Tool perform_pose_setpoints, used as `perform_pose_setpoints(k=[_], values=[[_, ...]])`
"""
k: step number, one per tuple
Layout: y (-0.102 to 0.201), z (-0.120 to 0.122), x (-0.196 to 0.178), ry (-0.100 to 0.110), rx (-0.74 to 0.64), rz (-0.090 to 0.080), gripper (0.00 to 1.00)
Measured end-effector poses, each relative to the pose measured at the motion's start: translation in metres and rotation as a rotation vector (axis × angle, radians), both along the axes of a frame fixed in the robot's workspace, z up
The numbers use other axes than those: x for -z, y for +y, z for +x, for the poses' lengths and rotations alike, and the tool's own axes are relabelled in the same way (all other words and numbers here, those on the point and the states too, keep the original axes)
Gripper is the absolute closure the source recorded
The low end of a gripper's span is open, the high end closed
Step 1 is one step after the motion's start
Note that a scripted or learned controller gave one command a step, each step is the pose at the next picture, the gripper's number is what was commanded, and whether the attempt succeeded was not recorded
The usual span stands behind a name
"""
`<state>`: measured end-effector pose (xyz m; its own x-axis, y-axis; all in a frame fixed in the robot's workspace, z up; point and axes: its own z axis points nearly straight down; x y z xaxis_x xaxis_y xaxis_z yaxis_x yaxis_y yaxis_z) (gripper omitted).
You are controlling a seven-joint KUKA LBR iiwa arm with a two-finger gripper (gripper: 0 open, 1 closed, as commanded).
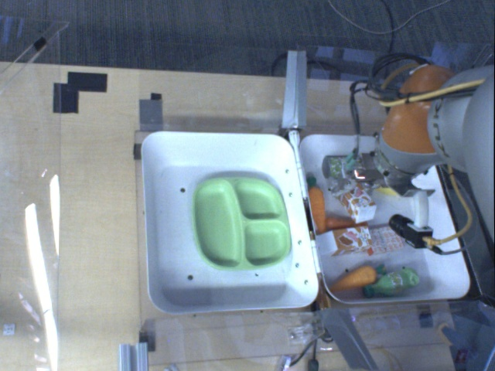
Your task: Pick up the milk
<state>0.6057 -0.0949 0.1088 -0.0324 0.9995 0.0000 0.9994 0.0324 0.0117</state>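
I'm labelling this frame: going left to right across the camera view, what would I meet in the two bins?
Green divided tray → carrot beside the divider → small carton → green bottle.

A pale wooden bench (77,230) with black tape marks (77,88) stands on dark carpet (178,14) crossed by a thin cable (390,29), a clear pane (31,176) glinting at left.

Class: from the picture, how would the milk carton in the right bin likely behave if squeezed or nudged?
The milk carton looks boxy with flat faces, so it should slide rather than roll. It seems small and paper-like, probably light and crushable. Crowded by a carrot and packet, it may tip.
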Motion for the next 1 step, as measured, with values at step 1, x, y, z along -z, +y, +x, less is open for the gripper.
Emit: perform_pose_setpoints(k=[1], values=[[0.0273, 0.0540, -0.0784, 0.005, 0.051, -0.001, 1.00]])
